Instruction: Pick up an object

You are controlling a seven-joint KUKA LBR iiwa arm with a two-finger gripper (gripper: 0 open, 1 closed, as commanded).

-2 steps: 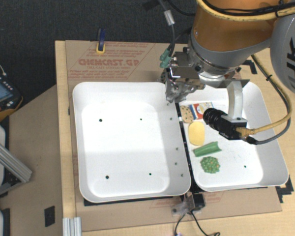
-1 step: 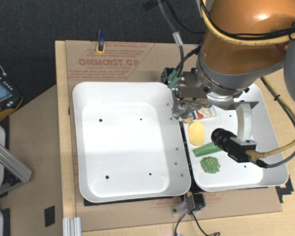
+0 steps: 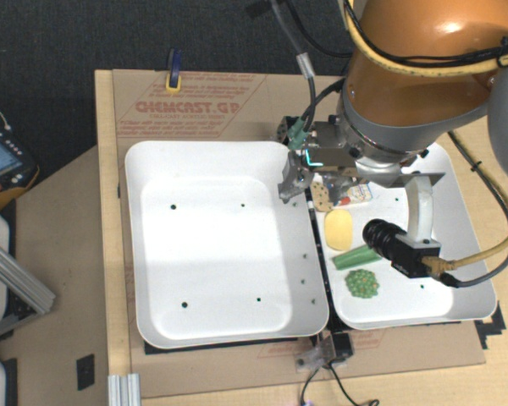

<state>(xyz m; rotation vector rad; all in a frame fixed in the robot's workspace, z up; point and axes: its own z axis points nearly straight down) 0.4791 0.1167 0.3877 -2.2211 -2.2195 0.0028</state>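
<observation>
Two shallow white bins sit side by side on a cardboard-covered table (image 3: 195, 100). The arm's jaws (image 3: 322, 189) hang over the right bin (image 3: 466, 227), at its far left corner; whether they are open or closed cannot be told. In that bin, along its left edge, lie a yellow object (image 3: 339, 228), a green stick (image 3: 356, 258) and a green bumpy ball (image 3: 362, 283). The left bin (image 3: 152, 252) stands beside it.

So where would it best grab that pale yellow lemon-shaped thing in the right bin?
Probably across the narrow middle of the pale yellow lemon-shaped object, coming straight down. It lies flat, its long axis pointing away from the camera, and the green block crowds its near end.
</observation>
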